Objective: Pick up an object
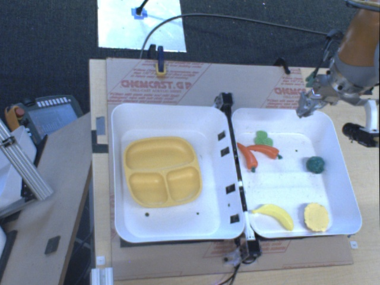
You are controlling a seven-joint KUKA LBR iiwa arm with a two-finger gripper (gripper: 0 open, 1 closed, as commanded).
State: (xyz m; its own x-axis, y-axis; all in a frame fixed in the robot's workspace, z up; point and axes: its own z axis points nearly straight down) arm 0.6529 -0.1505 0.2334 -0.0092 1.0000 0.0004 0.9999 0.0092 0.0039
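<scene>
We see the hand (pixel 307 107) above the far right corner of the right bin (pixel 339 148), and we cannot tell how it is set. In that bin lie a banana (pixel 274 215), two orange carrots (pixel 256 152), a dark green ball (pixel 315 164) and a yellow disc (pixel 316 217). The left bin (pixel 178 116) holds a yellow divided tray (pixel 161 171).

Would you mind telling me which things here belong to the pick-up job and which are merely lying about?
Belong to the job:
gripper, above the right bin's far rim
banana
two carrots
green ball
yellow round piece
small green piece
right bin

Lying about:
left bin
yellow divided plate
teach pendant
</scene>
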